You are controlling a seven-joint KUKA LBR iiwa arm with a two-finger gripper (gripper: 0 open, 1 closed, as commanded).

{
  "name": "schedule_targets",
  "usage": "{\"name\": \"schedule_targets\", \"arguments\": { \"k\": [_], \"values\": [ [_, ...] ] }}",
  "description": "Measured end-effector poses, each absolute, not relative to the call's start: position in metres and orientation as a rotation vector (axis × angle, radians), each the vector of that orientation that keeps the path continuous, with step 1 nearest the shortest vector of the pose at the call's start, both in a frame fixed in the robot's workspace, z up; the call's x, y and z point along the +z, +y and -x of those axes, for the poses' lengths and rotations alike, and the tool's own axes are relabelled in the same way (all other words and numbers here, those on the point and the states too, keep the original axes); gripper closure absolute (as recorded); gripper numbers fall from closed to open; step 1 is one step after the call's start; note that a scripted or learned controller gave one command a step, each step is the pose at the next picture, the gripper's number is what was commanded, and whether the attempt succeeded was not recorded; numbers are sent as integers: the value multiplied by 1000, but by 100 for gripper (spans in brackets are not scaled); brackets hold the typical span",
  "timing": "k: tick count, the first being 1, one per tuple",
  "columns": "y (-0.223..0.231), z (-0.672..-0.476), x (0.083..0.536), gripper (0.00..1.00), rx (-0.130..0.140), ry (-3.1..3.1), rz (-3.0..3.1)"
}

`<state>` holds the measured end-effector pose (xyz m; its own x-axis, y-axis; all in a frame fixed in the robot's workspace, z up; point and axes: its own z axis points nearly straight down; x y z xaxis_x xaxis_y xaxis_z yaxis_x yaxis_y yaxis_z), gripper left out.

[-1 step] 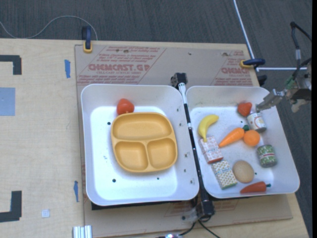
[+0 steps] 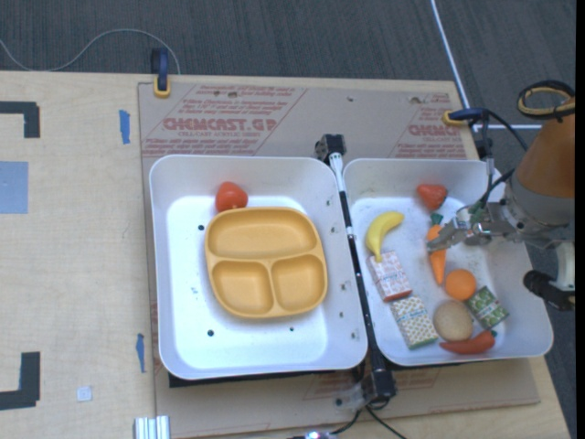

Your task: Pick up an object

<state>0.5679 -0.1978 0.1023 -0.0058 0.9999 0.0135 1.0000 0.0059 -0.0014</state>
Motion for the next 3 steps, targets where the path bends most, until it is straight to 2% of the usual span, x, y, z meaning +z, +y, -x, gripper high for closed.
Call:
{"name": "schedule_targets", "arguments": {
  "k": [1, 2, 3],
  "values": [
    [-140, -537, 87, 0, -5, -2226, 2224],
    [-145, -539, 100, 100, -4, -2234, 2240],
    [-62, -544, 185, 100, -3, -2224, 2220]
  ]
}}
